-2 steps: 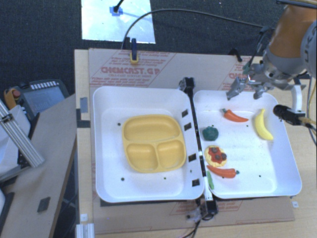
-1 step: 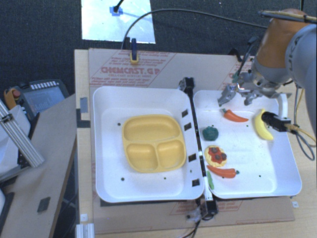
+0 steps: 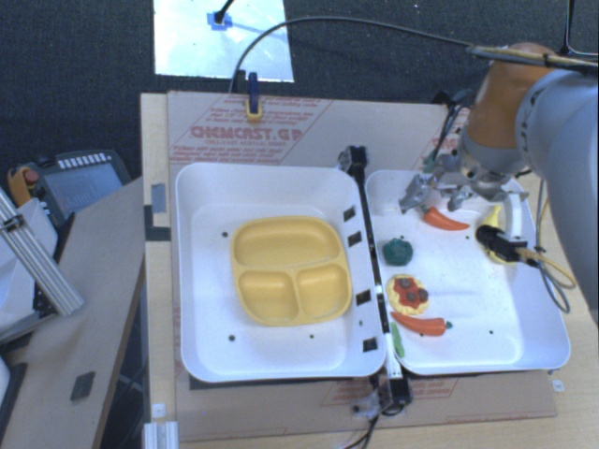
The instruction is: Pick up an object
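Hovering over the far end of the right bin (image 3: 505, 318), my gripper (image 3: 438, 198) hangs with metal fingers (image 3: 410, 200) spread, nothing between them. Just beside it lies a pepper (image 3: 445, 219), a glossy orange pod, curved and tapered, on the smooth white floor. Nearer are a rounded green toy (image 3: 398, 250), a flat pizza disc (image 3: 409, 294) and a red chili (image 3: 421, 325). A moulded yellow three-part tray (image 3: 285, 269) sits in the left bin (image 3: 201, 251).

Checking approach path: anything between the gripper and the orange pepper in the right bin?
Nothing visible. The gripper hangs right next to the orange pepper; the green toy lies apart, toward the front.
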